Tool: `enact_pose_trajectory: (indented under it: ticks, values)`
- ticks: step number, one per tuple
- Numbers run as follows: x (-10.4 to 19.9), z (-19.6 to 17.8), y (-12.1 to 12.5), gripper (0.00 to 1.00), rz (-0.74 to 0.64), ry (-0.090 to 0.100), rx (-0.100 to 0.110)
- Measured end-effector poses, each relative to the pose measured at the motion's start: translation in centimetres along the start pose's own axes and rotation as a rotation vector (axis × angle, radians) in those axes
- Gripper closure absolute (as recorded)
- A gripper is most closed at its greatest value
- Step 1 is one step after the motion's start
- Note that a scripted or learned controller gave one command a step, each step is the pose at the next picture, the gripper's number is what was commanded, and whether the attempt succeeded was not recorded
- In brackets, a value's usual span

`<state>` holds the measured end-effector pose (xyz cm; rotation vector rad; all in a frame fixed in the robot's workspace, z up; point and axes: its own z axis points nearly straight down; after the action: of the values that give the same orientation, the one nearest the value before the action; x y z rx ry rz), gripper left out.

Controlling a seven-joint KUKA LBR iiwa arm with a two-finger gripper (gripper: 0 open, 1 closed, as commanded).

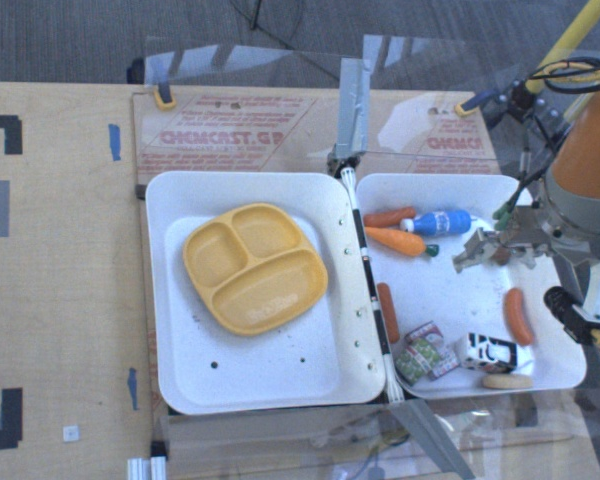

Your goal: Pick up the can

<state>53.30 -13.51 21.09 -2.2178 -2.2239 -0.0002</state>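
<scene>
Arm [580, 158] came in from the right edge, orange band up high over the right bin's [450, 298] far-right corner, wrist angled down and left into the bin. Cables ran along the upper link. Gripper [472, 255] sat over the upper middle of the right bin, pointing left, just right of the blue bottle [441, 222] and apart from it. Couldn't tell whether it was open or closed at this angle and blur.

Can [492, 350]: best match was the small black-and-white item near the front right of the right bin, lying beside a pale stick [507, 380] at the front rim. It was well apart from the gripper, with a sausage [518, 316] between the two, off to the right.

Other contents of the right bin: two carrots [395, 239] at the back left next to the bottle, a second sausage [387, 311] along the left wall, a crumpled wrapper [426, 352] front centre, left of the can.

Left bin [180, 368] held a yellow divided plate [255, 268], flat, towards the back.
</scene>
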Motion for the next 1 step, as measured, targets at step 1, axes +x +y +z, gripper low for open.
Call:
enact_pose_trajectory:
  ticks: [1]
  values:
    - [-0.62, 7.76, 4.33, 0.00, 0.127, 0.000, 0.000]
